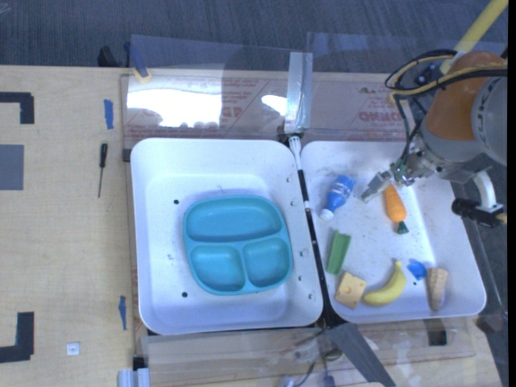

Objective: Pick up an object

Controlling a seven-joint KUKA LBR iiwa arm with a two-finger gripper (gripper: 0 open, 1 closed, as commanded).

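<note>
Right bin: gripper, fingers spread and gripping nothing, above bin floor between blue bottle and carrot; arm's upper part cut off at frame edge.

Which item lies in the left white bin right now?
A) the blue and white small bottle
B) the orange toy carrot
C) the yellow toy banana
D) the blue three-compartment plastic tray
D: the blue three-compartment plastic tray sits in the left white bin; the banana, carrot and bottle all lie in the right bin.
</note>
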